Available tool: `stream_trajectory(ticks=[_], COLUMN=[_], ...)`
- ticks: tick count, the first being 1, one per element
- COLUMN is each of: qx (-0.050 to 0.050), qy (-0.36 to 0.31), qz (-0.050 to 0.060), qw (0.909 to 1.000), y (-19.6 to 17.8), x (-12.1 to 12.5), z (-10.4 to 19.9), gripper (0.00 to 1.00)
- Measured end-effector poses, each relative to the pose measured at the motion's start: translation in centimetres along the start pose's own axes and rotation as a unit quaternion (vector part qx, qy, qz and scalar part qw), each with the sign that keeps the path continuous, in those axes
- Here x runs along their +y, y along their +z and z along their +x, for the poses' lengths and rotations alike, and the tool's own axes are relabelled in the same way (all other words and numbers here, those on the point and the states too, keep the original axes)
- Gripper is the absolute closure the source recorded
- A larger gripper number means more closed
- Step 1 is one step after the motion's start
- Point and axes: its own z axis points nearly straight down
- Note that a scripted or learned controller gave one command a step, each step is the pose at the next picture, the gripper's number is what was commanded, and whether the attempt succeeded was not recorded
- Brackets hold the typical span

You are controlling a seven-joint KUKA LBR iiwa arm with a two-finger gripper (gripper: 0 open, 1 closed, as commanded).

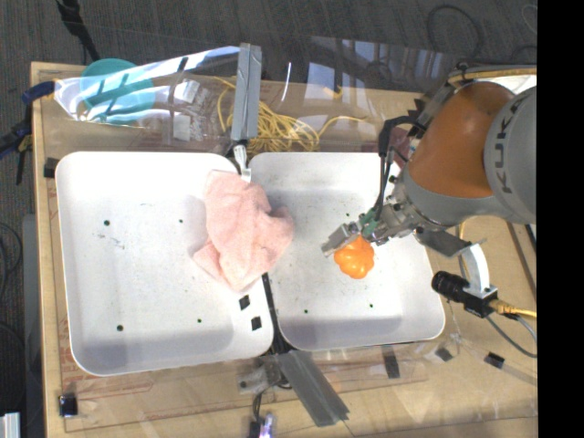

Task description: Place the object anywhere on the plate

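Arm: one grey KUKA arm with an orange band, reaching in from the right over the right bin (301,322).
Gripper (358,235): one, low over the right bin; whether it is open or shut cannot be told.
Object: one orange bell pepper (355,259), just below the gripper, lying in the right bin.
Bins: two white ones side by side on the table (46,272).
Cloth: one pink towel (242,229), draped across the divide, mostly in the left bin (119,281).

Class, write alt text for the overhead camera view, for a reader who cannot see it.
A grey robot arm's end effector is at a small orange rounded object in the right shallow white bin. A crumpled pink cloth drapes over the divide onto the left white bin.
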Motion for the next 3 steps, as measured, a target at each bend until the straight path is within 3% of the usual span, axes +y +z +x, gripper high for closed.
stream_trajectory(ticks=[1,2,3], qx=[0.001,0.001,0.001], qy=[0.017,0.065,-0.019], qz=[0.001,0.002,0.004], qw=[0.9999,0.9979,0.9998], y=[-5.2,-7.2,2.0], x=[2.6,1.5,1.8], z=[9.3,16.7,18.2], gripper=[1.0,1.0,1.0])
